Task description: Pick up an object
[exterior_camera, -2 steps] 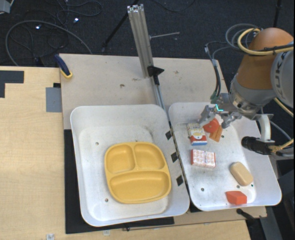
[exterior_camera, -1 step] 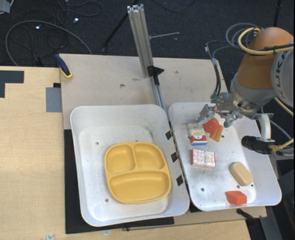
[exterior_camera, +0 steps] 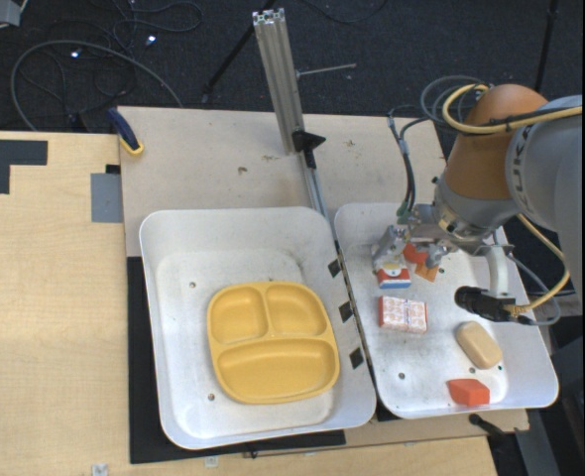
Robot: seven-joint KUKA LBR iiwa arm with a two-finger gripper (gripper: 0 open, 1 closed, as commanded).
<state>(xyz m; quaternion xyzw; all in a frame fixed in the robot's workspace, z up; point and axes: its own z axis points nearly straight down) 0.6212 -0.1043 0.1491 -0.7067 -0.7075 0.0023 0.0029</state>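
My gripper (exterior_camera: 411,254) hangs low over the far part of the right bin (exterior_camera: 530,390). It is just above a small red, white and blue carton (exterior_camera: 394,278) and right beside an orange item (exterior_camera: 427,264), which it partly covers. I cannot tell whether it touches either one. A pink-and-white box (exterior_camera: 403,314) lies a little nearer than the carton. Toward the bin's right side rests a tan block (exterior_camera: 479,344), and a red-orange piece (exterior_camera: 468,392) sits near the front rim.
The left bin (exterior_camera: 174,256) holds a yellow divided plate (exterior_camera: 271,342). An upright metal post (exterior_camera: 281,77) stands behind the bins, near where they meet. Cables loop around the arm's wrist (exterior_camera: 491,167) at the right. A black clamp (exterior_camera: 483,303) juts over the right bin.
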